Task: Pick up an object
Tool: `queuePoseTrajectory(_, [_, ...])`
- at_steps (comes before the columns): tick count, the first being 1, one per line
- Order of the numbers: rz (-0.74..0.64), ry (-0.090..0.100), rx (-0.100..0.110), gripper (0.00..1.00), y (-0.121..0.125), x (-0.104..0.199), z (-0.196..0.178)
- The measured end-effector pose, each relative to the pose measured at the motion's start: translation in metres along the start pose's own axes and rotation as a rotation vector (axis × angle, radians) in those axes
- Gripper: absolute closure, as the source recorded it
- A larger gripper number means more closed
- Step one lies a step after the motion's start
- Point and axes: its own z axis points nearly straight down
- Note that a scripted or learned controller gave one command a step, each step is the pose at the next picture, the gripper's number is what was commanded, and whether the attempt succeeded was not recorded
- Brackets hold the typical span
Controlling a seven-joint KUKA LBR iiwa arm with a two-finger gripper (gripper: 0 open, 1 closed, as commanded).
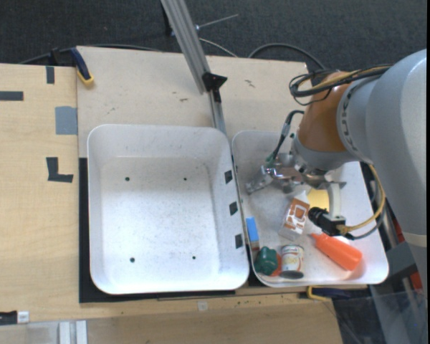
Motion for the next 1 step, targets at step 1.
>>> queuePoseTrajectory(1, [-0.001,0.001,0.000,1.00,0.0002,0.0009,-0.0109])
